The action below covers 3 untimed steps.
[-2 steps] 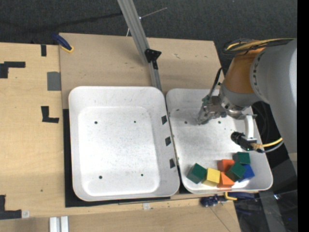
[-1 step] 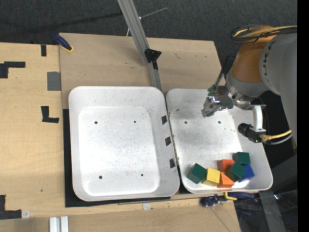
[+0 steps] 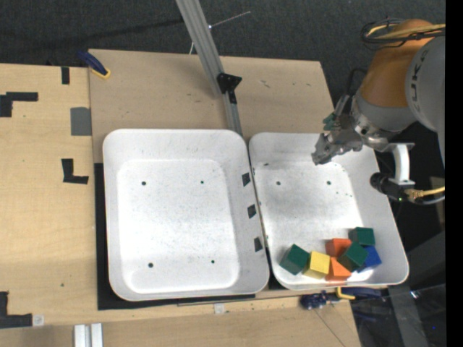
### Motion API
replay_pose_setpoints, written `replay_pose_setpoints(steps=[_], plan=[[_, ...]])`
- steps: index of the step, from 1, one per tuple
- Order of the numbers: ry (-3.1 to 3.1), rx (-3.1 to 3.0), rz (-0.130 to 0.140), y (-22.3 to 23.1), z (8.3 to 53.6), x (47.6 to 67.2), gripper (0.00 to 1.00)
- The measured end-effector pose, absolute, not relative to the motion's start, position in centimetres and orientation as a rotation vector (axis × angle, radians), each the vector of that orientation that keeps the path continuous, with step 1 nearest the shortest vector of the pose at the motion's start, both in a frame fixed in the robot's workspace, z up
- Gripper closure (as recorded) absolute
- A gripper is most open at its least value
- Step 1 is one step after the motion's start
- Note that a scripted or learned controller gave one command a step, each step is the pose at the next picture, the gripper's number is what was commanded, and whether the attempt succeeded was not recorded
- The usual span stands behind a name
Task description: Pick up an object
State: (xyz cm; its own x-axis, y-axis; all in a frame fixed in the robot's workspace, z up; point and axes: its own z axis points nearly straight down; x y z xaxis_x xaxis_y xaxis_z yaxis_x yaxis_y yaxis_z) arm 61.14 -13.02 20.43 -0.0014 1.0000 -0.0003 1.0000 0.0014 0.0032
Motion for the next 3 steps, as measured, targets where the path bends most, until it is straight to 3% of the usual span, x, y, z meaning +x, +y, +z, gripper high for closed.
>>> replay_pose_setpoints(steps=[1,2,3], plan=[[2.221,2.215,0.006,-12.1,26.4,61.1,1.00],[2.223,2.220,0.001,-12.0,27.6,61.2,1.00],[2.229,2.216,0.000,-6.5,27.3,62.4,1.00]])
